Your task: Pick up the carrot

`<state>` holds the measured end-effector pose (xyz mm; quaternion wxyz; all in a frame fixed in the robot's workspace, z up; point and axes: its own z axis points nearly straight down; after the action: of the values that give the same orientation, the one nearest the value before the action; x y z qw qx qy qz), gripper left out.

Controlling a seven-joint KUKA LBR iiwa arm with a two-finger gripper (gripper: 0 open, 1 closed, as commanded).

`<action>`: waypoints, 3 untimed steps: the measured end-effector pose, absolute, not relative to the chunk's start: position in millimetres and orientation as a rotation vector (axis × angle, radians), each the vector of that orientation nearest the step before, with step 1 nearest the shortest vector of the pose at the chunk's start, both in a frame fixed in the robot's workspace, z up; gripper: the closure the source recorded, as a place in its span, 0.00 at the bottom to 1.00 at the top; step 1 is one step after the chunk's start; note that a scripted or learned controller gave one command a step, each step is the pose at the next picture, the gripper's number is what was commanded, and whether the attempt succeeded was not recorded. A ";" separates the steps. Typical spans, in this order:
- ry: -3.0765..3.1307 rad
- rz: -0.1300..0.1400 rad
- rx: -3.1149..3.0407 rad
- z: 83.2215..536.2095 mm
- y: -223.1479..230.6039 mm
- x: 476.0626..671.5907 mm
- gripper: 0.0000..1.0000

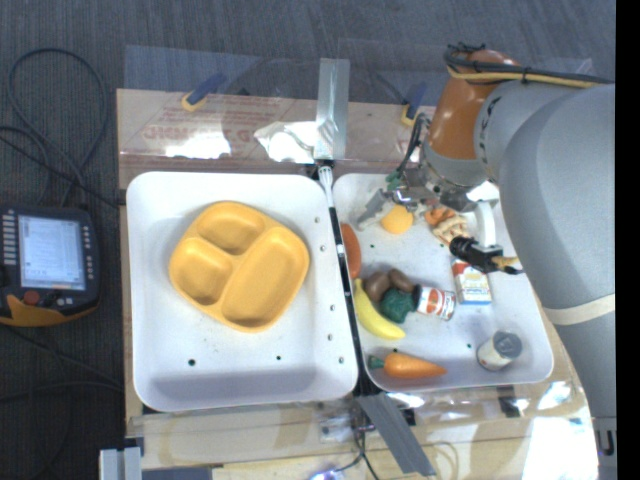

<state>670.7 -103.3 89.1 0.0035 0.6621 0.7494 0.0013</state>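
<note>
arm [560, 198] leaning in over the right bin [520, 368], covering its far-right side | plate [238, 264] sitting in the left bin, well left of the hand | hand [415, 190] hovering at the bin's far end, grip state impossible to tell | carrot [412, 366] lying at the near edge, well apart from the hand, untouched

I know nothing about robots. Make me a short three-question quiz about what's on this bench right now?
1. True or false: the carrot lies in the same bin as the yellow divided plate.
2. What long yellow fruit lies just above the carrot? A) banana B) lemon C) corn
3. Fill in: the robot's hand is at the ___ end of the right bin, away from the carrot.

Key: 1 false; 2 A, the banana; 3 far.
</note>
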 end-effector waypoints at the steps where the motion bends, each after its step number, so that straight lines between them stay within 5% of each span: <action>1: 2.691 -0.003 1.629 89.3 -166.5 668.4 0.00; 2: 2.356 0.007 2.066 88.8 -167.9 671.4 0.00; 3: 2.352 0.004 2.060 101.3 -168.9 672.7 1.00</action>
<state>672.7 -168.9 101.3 0.0073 0.6588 0.7523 0.0014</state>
